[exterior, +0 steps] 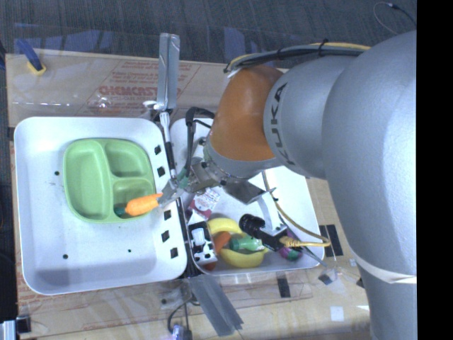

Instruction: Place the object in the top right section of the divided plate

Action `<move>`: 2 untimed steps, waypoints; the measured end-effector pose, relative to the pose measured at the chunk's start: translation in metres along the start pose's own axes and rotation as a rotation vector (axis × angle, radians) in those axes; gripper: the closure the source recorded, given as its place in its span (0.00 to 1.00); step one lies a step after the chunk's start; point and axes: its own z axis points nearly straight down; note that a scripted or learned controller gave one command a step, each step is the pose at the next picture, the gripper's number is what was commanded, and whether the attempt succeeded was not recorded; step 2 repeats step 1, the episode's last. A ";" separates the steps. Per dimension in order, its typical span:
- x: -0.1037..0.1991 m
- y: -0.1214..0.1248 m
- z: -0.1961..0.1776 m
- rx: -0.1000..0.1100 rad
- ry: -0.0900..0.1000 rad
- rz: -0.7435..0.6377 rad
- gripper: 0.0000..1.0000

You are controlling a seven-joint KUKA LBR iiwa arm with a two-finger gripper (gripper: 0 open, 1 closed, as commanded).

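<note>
A green divided plate (88, 179) lies in the left bin, with one long section on its left and two small sections on its right. An orange toy carrot (143, 204) hangs over the plate's lower right section and rim. It points up and to the right, toward my gripper (165, 195). The gripper reaches across the wall between the bins and is shut on the carrot's right end. The plate's top right section (127, 160) holds nothing.
The left bin (42, 253) has bare white floor around the plate. The right bin (301, 190) holds a yellow banana (225, 226), a green item (245, 244), a black-and-white item (199, 240) and a small packet (205, 201). The arm's bulk covers much of the right bin.
</note>
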 end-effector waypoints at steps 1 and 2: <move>-0.008 -0.010 -0.080 -0.004 -0.002 -0.052 0.00; -0.008 -0.010 -0.080 -0.004 -0.002 -0.052 0.00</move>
